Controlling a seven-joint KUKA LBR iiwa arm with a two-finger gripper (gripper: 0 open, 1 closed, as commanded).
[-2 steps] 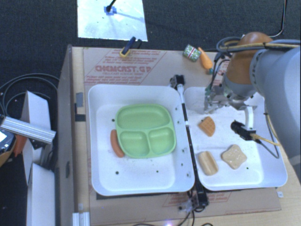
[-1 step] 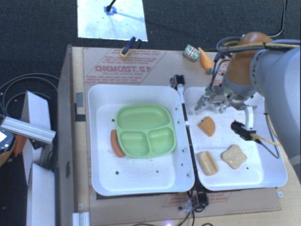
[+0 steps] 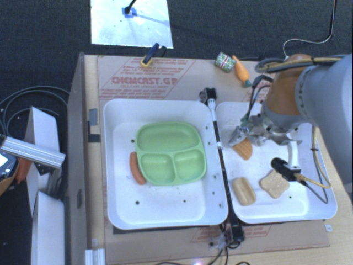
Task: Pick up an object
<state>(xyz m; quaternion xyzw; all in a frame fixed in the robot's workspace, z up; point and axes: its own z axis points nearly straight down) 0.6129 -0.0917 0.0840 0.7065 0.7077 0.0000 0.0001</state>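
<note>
In the right bin (image 3: 314, 203) lie an orange wedge-shaped piece (image 3: 244, 149), a tan bread roll (image 3: 244, 191) and a pale toast-like slice (image 3: 274, 184). My gripper (image 3: 241, 136) hangs low over the bin's upper left part, right above and touching or nearly touching the orange piece. The grey arm (image 3: 325, 93) with its orange band (image 3: 284, 90) comes in from the right and hides the bin's upper right. The left bin (image 3: 118, 203) holds a green divided plate (image 3: 170, 152) with an orange sausage (image 3: 135, 168) beside its left edge.
On the cardboard behind the bins lie a small green can (image 3: 225, 61), a toy carrot (image 3: 241, 69) and a black and yellow tool (image 3: 150, 56). A black bar (image 3: 219, 148) runs between the two bins. A black connector with yellow cable (image 3: 285, 169) hangs beside the toast slice.
</note>
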